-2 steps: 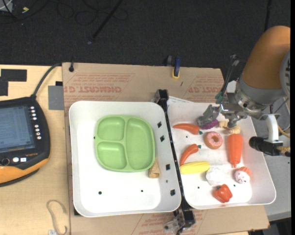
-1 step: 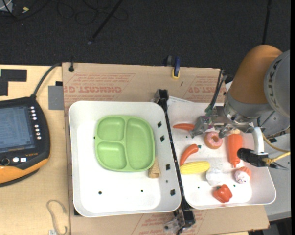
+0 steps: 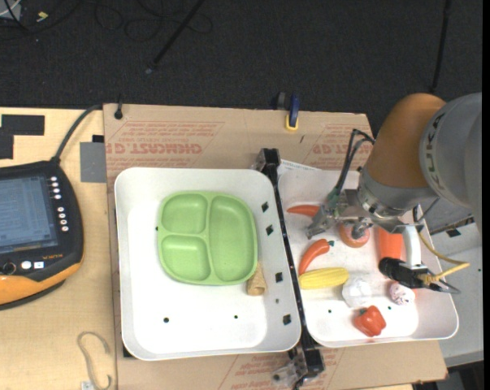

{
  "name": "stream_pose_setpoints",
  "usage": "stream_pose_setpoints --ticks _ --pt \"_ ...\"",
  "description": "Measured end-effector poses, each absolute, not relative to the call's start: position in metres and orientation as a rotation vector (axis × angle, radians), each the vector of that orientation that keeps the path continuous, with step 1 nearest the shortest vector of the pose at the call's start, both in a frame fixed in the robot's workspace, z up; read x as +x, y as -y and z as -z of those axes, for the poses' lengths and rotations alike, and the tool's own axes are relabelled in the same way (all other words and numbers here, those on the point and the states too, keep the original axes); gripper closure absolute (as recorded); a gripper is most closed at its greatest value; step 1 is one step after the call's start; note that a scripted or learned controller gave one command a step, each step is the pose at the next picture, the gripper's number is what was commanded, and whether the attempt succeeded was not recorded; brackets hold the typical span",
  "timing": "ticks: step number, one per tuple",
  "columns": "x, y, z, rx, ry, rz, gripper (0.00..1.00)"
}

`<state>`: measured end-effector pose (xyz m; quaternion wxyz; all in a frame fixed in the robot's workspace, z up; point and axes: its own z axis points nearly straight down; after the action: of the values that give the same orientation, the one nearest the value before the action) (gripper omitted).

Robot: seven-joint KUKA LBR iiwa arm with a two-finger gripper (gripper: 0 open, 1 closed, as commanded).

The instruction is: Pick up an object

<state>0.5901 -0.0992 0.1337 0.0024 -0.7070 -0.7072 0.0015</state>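
The right bin (image 3: 440,319) holds several toy foods. A red chili (image 3: 313,254) lies near its left side, with a yellow corn cob (image 3: 323,279) just in front of it. Farther back lies a second red-orange pepper (image 3: 303,210). My gripper (image 3: 326,223) is low in the bin, between the two peppers and just above the red chili. Right of the gripper sit a small round red piece (image 3: 357,235) and an orange piece (image 3: 389,242). A white crumpled item (image 3: 357,291), a red pepper (image 3: 370,321) and a pale ball (image 3: 401,296) lie toward the front.
The left bin (image 3: 139,315) holds a green divided plate (image 3: 208,238) and a small tan piece (image 3: 257,281) by the divider (image 3: 281,250). A teach pendant (image 3: 25,234) lies on the bench at far left. The arm's orange band (image 3: 403,140) hangs over the right bin's back.
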Motion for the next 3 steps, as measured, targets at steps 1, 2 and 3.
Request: stream_pose_setpoints --ticks 1,2,3 --pt "0.59 0.096 -0.086 -2.218 2.219 -0.003 0.0" --pt "0.589 0.098 -0.097 -2.225 2.21 -0.004 1.0" --pt "0.589 0.1 -0.138 -2.232 2.209 -0.001 1.0"
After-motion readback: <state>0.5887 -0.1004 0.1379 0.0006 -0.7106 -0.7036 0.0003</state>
